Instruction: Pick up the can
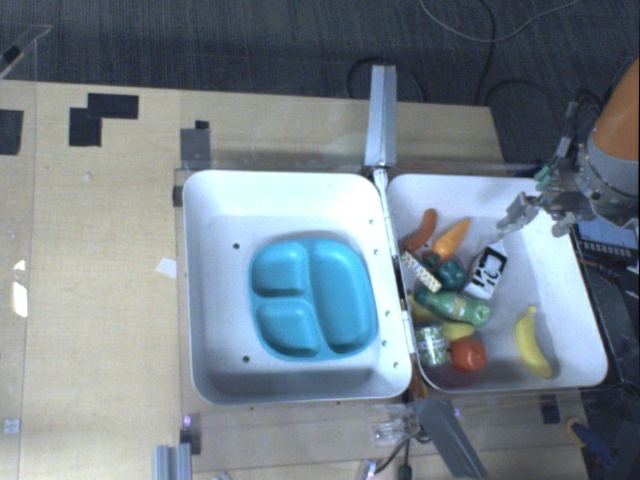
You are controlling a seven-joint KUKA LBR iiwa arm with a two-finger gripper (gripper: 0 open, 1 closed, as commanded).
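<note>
A: Two bins, so where's the can (432, 345)?
B: Right bin (560, 298), front-left corner, beside the tomato (468, 355).
A: And the claw (515, 214)?
B: Over that bin's back edge; grip unclear, can't tell tbh.

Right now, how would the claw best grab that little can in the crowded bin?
Probably from straight above, closing across the round sides of the can. It sits near the left wall of the right bin, with the tomato close on its right and other toys just behind it, so a sideways approach looks blocked. The claw is up at the far side.
</note>
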